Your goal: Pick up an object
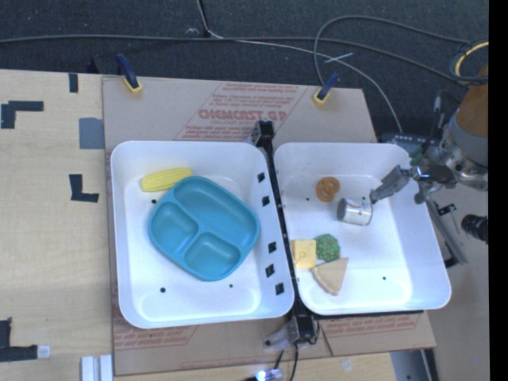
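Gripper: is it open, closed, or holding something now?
Gripper: cannot be told; it sits beside the silver cup in the right bin.

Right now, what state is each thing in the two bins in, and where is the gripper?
blue tray: flat, left bin, nothing in its compartments.
corn cob: lying beside the tray.
silver cup: on its side, right bin.
brown cookie: flat, apart from the cup.
broccoli: between yellow block and tan wedge.
gripper: at the cup.

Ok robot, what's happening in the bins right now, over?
Gripper low in right bin, beside silver cup. Nothing held. Cookie close by. Path clear.
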`<action>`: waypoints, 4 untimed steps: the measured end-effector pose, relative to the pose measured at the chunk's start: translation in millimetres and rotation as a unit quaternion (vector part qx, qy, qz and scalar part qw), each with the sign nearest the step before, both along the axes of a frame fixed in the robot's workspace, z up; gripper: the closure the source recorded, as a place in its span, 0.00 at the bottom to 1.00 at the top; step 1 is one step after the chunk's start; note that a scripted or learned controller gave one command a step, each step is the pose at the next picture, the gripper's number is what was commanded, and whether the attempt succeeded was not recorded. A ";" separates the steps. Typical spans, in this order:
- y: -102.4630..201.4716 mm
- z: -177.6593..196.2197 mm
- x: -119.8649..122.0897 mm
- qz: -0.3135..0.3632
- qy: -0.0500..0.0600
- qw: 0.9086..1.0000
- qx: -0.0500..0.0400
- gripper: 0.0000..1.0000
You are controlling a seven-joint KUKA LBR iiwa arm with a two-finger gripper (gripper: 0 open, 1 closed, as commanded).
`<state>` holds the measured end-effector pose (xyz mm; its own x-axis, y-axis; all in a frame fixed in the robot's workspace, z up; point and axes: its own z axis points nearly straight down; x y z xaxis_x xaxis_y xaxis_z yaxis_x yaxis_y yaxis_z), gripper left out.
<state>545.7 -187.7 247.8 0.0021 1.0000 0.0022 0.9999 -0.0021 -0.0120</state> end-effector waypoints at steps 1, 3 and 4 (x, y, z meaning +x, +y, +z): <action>0.3 5.8 2.3 0.002 -0.005 1.000 -0.001 0.00; -8.2 -108.7 5.0 0.002 -0.002 1.000 -0.001 0.00; -7.5 -161.5 5.0 0.002 -0.006 1.000 -0.002 0.00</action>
<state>550.6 -195.2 86.3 -0.0021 1.0000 -0.0020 1.0000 0.0021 -0.0005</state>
